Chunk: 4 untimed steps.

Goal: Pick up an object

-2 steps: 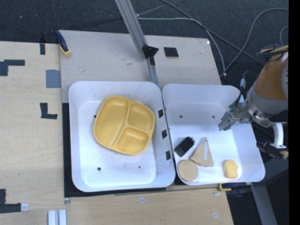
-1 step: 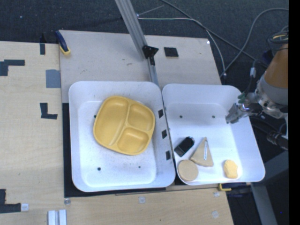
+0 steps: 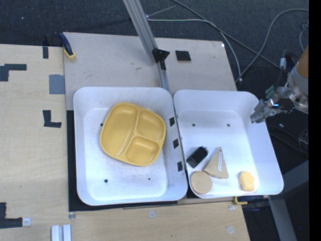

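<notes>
So the pickable stuff is all bunched in the near end of the right bin (image 3: 228, 102): a small black block (image 3: 197, 156), a tan wedge (image 3: 218, 164) just beside it, a round tan disc (image 3: 201, 183) touching or almost touching the wedge's lower corner, and a little yellow piece (image 3: 247, 181) a bit apart toward the right wall. All four are seen lying flat on the bin floor, none lifted, none gripped.

In the left bin (image 3: 83, 134) a yellow compartment plate (image 3: 133, 133) is sitting by itself, roughly centred, also untouched.

The tool (image 3: 262, 112) is seen over at the right bin's far right rim, up above it and well apart from the cluster of objects. Nothing is held in it as far as can be made out, but it's too small and blurry, so whether it's wide or narrow can't be told.

Progress-wise: pretty much nothing is done yet. No target has been approached. What's left looks like the whole job: a target has to be picked, the tool brought over and down onto it, closed, then lifted. The yellow piece is probably the easiest one since it's isolated from the rest; the wedge and disc being crowded could mess up a grasp there
</notes>
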### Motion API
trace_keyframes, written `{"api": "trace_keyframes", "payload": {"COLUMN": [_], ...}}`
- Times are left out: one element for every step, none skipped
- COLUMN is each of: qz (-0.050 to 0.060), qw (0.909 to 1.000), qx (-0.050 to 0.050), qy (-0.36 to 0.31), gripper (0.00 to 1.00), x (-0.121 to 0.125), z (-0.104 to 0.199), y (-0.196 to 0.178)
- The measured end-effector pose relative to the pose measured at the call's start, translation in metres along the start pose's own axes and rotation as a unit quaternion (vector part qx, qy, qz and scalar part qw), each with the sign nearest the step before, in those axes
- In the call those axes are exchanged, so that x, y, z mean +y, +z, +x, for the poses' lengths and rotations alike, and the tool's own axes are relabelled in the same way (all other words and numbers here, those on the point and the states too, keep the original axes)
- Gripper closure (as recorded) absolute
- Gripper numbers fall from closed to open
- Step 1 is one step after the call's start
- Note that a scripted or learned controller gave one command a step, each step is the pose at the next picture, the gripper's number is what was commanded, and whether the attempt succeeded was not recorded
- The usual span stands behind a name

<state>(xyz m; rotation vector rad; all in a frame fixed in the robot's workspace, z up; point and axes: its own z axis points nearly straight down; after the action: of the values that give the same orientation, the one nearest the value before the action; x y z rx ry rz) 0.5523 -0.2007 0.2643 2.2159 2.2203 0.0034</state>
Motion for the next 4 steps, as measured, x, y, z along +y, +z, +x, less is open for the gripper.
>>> {"api": "trace_keyframes", "payload": {"qz": [0.004, 0.004, 0.004, 0.004], "qw": [1.0000, 1.0000, 1.0000, 1.0000], "qx": [0.002, 0.001, 0.001, 0.001], "qy": [-0.002, -0.002, -0.002, -0.002], "gripper": [1.00, 1.00, 1.00, 1.00], "x": [-0.004, 0.001, 0.005, 0.008], "z": [0.058, 0.110, 0.165, 0.221], "y": [0.013, 0.028, 0.042, 0.053]}}
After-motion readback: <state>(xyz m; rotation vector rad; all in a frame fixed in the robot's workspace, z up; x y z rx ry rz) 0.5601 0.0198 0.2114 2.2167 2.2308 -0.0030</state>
